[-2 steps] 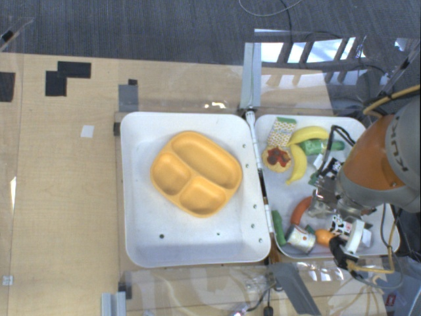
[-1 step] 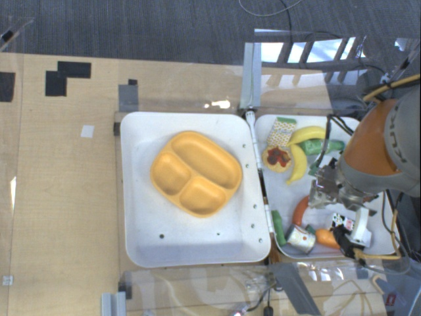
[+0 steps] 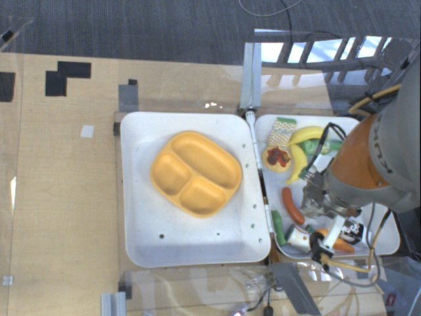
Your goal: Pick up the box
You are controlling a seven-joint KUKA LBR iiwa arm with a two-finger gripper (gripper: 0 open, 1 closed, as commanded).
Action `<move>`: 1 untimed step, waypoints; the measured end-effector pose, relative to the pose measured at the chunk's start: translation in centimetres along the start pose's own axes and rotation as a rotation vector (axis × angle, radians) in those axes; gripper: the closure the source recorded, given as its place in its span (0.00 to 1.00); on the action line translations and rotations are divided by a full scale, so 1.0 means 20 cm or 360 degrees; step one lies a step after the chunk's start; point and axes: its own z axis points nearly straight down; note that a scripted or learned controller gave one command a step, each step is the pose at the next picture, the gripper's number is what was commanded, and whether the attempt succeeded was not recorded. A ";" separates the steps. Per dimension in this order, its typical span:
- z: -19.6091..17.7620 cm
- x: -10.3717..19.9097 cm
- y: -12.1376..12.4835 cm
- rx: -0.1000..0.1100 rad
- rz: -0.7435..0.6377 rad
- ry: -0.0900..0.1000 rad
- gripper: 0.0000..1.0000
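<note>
Gripper [image 3: 320, 239] sat low in the crowded right bin [image 3: 393, 242], finger state unclear; it risked grabbing the carrot [image 3: 343, 245] or sausage [image 3: 293, 207], not the box [image 3: 281, 133].

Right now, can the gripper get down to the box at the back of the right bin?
Probably yes. The box lies uncovered in the far corner of the right bin, with only a banana touching its side. The gripper is low at the near end, so the arm must travel back across the toys.

Dark grey carpet [image 3: 131, 18], pale wooden bench [image 3: 59, 196], black cable [image 3: 270, 5] looped on floor
</note>
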 end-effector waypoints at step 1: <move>-0.47 0.41 -0.26 0.0033 0.0010 -0.0004 1.00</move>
